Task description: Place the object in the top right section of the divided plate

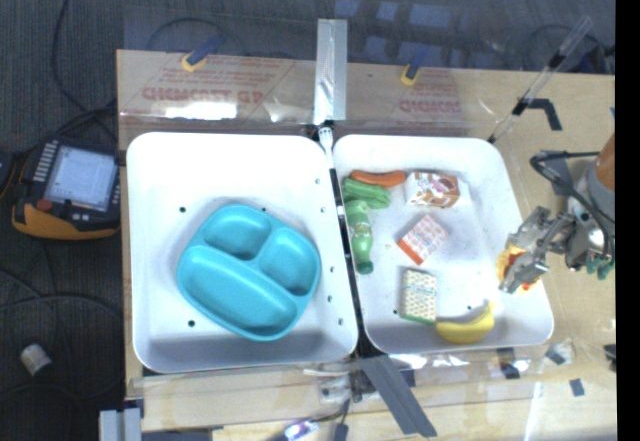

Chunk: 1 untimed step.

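I read the end effector (522,264) at the right bin's (510,191) right rim, pinching a small orange-and-yellow object (516,263) between its fingers, above the bin floor. The blue divided plate (250,270) sits in the left bin (160,179), well apart. In the right bin I see a banana (466,325), green vegetables (360,219) and small packets (421,238).

The divided plate (250,271) at lower left looks like smooth turquoise plastic with a soft sheen. Both white bins (160,164) seem matt moulded plastic. The bench (250,84) along the top shows pale wood under a glossy clear sheet. The banana (467,327) at lower right looks like smooth, glossy yellow plastic.
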{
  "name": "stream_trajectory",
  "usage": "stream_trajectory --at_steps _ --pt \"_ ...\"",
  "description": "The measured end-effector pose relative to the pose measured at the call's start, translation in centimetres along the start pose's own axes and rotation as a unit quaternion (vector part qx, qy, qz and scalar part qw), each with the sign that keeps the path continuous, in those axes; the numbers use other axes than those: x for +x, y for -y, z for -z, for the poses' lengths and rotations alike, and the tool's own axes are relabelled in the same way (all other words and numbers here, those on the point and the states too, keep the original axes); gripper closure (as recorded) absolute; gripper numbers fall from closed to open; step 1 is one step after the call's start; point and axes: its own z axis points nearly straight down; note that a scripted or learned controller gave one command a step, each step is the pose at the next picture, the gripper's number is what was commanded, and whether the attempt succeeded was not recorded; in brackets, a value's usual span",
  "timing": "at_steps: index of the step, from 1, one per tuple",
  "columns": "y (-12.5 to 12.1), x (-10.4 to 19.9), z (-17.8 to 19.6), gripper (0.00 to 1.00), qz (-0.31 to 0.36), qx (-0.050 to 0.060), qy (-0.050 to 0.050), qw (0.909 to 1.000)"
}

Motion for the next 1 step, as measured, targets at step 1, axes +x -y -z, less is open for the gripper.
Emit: stream_trajectory --at_steps 1 --pt "-0.11 -0.12 19.51 1.00 0.025 -0.001 0.002 0.9997"
